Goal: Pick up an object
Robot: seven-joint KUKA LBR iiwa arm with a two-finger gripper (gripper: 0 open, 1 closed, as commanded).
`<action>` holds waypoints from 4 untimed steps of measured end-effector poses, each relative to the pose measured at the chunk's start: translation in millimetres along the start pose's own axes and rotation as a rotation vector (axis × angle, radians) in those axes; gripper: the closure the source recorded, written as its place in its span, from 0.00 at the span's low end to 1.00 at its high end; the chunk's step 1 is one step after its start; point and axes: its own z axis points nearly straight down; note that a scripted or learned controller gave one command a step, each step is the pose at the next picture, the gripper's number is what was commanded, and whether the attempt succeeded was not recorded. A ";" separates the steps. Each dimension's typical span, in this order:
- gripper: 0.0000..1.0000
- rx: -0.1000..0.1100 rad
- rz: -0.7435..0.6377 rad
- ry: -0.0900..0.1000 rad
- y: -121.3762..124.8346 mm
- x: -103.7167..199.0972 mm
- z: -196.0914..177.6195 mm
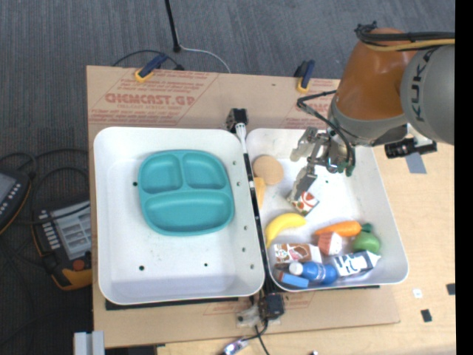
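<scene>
My gripper (pixel 322 177) hangs over the upper part of the right bin (pixel 390 220), below the orange wrist band. It looks open, with one finger (pixel 304 180) reaching down to a small red and white item (pixel 306 202) on the bin floor. Nothing shows between the fingers. A tan round piece (pixel 268 170) lies to the gripper's left. Nearer the front lie a yellow banana (pixel 284 224), an orange carrot with a green end (pixel 340 231), a brown and white carton (pixel 293 254), a blue bottle (pixel 312 273) and a blue and white pack (pixel 355 263).
The left bin (pixel 118 265) holds a teal divided plate (pixel 185 192). A ridge (pixel 250 198) splits the two bins. Yellow clamps (pixel 150 68) pin the cardboard base at the back. Cables and devices lie on the floor at left.
</scene>
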 end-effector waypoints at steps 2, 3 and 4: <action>0.00 0.001 -0.429 -0.016 -58.5 15.7 93.7; 0.00 0.005 -0.801 -0.010 -30.9 6.1 94.3; 0.00 0.002 -1.005 -0.015 -95.3 27.0 94.0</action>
